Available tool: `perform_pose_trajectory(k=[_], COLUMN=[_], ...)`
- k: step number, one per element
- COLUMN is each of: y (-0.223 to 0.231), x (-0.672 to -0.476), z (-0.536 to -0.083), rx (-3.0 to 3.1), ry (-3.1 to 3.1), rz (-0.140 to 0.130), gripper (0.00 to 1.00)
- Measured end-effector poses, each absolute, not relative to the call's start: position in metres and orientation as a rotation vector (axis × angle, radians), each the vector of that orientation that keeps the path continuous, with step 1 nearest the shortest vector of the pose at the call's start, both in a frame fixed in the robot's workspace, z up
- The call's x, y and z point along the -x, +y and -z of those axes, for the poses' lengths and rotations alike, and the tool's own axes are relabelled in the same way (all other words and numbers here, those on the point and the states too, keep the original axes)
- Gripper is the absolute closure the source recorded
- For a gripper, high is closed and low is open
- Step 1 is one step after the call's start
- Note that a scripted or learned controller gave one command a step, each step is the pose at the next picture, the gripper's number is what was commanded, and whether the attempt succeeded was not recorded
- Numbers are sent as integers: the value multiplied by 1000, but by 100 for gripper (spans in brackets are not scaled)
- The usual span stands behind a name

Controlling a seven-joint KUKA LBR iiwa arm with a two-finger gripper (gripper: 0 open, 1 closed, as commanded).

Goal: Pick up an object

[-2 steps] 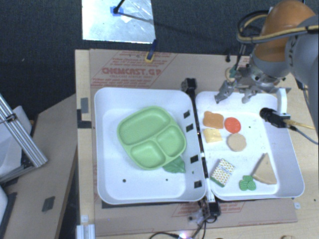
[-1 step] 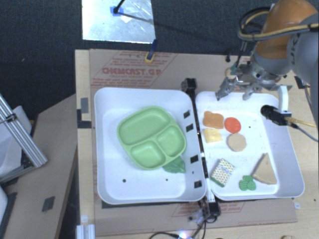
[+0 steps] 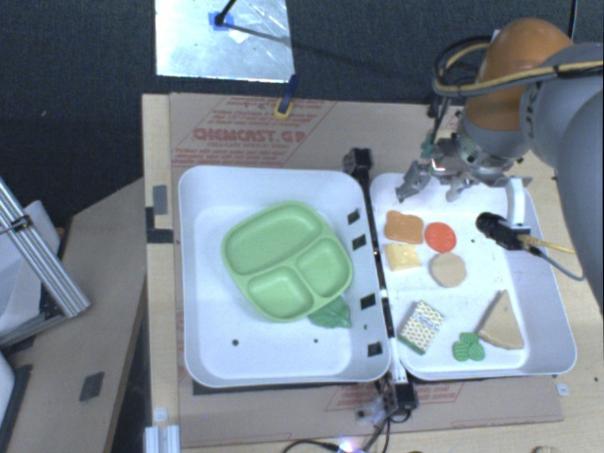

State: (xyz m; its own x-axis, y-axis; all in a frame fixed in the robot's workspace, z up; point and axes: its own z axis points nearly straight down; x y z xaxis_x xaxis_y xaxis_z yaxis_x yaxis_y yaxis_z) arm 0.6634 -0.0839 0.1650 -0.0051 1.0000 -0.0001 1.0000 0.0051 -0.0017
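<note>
My gripper (image 3: 434, 185) hovers over the far left part of the right bin (image 3: 543, 281), fingers spread and nothing between them. Just in front of it lie an orange toast slice (image 3: 404, 226) and a red tomato slice (image 3: 440, 237). Nearer the front are a yellow cheese square (image 3: 403, 257), a round tan biscuit (image 3: 448, 271), a patterned packet (image 3: 421, 326), a green leafy piece (image 3: 467, 348) and a tan sandwich wedge (image 3: 502, 323). All of them rest on the bin floor.
The left bin (image 3: 203, 253) holds a green divided plate (image 3: 287, 260) with a green leafy scrap (image 3: 330, 315) at its front edge. A black divider with clips (image 3: 370, 253) runs between the bins. A black fitting with a cable (image 3: 498, 228) hangs from the arm over the right bin.
</note>
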Motion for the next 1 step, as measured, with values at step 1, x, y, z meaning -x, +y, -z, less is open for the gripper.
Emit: perform_pose_trajectory(k=[1], y=[-90], x=[-664], z=[-121], rx=[2219], ry=[-2222], rz=[-2], gripper=[0])
